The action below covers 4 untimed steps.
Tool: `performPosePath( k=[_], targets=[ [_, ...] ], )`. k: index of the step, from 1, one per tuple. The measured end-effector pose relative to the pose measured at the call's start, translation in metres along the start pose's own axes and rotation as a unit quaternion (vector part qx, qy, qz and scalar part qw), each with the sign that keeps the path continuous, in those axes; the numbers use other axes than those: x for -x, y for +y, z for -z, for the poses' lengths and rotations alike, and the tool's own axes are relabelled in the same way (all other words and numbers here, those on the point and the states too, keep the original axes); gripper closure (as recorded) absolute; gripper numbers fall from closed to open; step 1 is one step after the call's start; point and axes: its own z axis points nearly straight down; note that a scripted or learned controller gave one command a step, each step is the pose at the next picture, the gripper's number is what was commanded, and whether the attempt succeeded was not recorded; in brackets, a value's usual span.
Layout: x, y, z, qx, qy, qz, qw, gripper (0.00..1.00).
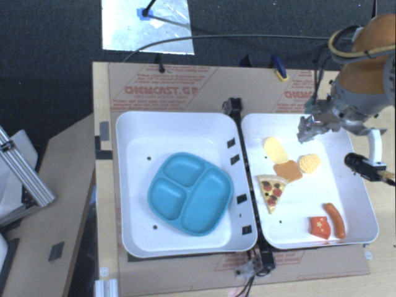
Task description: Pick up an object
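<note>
The left bin (133,166) holds a smooth blue plastic plate (190,192) with three compartments. In the right bin (365,218) lie small toy foods: a pale yellow oval piece (275,149), a bumpy yellow piece (309,163), a flat brown piece (288,171), a triangular pizza slice (271,190), a red block (320,227) and an orange sausage (335,219). The grey arm reaches in from the right, its orange band high at the far right. The gripper (307,130) points down over the far part of the right bin, just beyond the pale yellow piece. It seems to hold nothing, but how wide it stands I cannot tell
</note>
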Motion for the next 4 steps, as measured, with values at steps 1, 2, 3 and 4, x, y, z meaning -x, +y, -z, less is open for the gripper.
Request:
performPosePath(
  k=[1,2,3,4],
  targets=[
    [-0.058,0.008,0.007,0.000,0.001,0.001,1.0000,1.00],
    [-0.107,0.013,0.011,0.000,0.000,0.001,1.0000,1.00],
    [-0.164,0.013,0.008,0.000,0.001,0.001,1.0000,1.00],
    [-0.210,0.032,0.005,0.001,0.001,0.001,1.0000,1.00]
  ],
)
